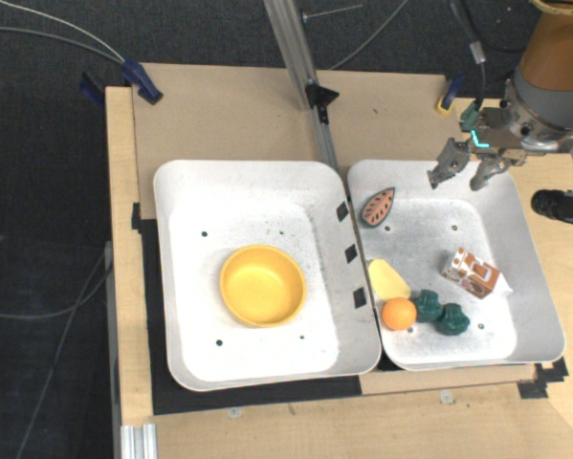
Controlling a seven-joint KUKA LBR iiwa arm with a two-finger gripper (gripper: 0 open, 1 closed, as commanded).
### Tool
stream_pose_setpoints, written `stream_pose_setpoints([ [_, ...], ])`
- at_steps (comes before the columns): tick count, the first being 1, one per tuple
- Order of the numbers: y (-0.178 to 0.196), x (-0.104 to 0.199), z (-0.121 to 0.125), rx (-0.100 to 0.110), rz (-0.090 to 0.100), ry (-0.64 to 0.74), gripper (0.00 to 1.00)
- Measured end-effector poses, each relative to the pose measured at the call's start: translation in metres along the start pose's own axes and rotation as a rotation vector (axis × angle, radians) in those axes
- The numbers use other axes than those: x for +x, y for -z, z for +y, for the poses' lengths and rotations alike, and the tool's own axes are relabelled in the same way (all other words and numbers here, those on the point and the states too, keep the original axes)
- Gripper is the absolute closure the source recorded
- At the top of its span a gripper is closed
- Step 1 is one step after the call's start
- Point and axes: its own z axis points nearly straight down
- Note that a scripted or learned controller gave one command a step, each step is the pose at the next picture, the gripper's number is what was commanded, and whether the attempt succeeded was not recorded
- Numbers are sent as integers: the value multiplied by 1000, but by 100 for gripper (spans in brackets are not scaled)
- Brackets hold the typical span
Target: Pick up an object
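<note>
Orange ball (398, 314), yellow wedge (386, 279) and green toy (441, 313) sit bunched at the right bin's (516, 347) near edge; the brown block (472, 273) stands apart. Gripper (468, 168) hovers over the far rim, fingers spread, holding nothing. Go for the isolated block, fingers straddling it.

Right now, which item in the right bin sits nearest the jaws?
The reddish leaf-shaped piece, at the right bin's upper left. The gripper hovers over that bin's top edge; the other items lie toward its lower half.
</note>
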Motion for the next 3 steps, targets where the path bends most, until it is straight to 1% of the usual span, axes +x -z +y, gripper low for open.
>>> stream_pose_setpoints([
  [1,3,0,1,-6,0,0,0],
  [2,-45,10,-2,2,0,1,0],
  [3,-106,2,-4,4,0,-2,0],
])
